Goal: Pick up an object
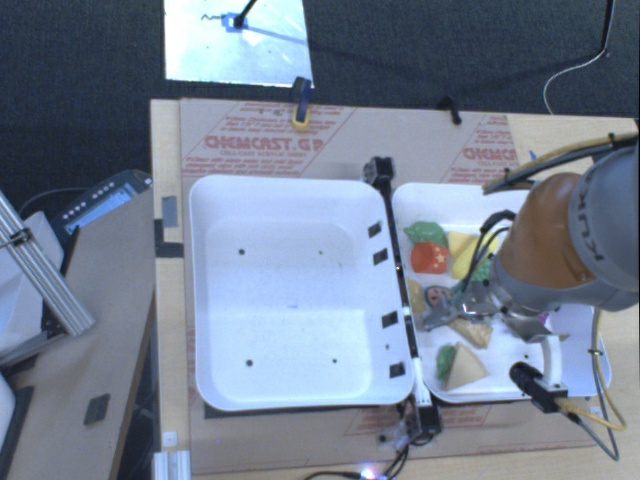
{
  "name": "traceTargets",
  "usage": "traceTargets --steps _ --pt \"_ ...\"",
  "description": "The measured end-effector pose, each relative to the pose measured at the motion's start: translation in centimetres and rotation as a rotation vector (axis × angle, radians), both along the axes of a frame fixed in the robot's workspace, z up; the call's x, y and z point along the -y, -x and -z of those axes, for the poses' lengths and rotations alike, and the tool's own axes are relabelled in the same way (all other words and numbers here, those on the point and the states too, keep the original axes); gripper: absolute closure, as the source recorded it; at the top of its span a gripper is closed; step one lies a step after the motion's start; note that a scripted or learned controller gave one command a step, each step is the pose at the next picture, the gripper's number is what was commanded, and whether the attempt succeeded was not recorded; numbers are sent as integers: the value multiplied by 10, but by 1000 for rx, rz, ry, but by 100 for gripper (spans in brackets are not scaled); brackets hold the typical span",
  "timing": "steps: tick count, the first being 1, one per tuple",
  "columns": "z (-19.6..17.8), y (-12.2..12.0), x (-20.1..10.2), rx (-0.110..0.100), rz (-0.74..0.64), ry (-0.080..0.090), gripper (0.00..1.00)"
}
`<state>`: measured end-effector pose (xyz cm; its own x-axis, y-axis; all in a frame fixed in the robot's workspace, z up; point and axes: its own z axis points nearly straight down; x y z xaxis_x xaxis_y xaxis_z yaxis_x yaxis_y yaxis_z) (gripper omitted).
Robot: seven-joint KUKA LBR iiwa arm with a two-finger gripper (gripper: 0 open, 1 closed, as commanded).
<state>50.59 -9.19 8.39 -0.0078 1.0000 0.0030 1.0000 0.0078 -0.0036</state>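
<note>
The gripper (447,311) was low in the right bin (420,200), among the toys. I could not tell its state. A red toy (430,257) lay just above it.

This was pretty clearly a robotics lab, not anybody's home. My bench (170,148) was a plain wooden top with a protective sheet (265,140) printed "CHEMCAST GP" laid over it, and two shallow white bins (290,298) were fixed side by side on that. Dark carpet (80,68) ran behind it. Loose cables (585,53) trailed around, an aluminium rail (40,273) sat off to the side, plus some handheld controller thing (100,200) with buttons. My own grey and orange arm (560,238) kind of gave it away too.
</note>
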Motion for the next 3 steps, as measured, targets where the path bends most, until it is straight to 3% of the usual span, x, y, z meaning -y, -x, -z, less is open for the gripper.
traceTargets --steps 1,2,3 --pt "-14 -1 3 6 5 3 100" --pt "-106 -10 -33 15 -1 2 100" --pt "-100 20 -21 3 7 3 100"
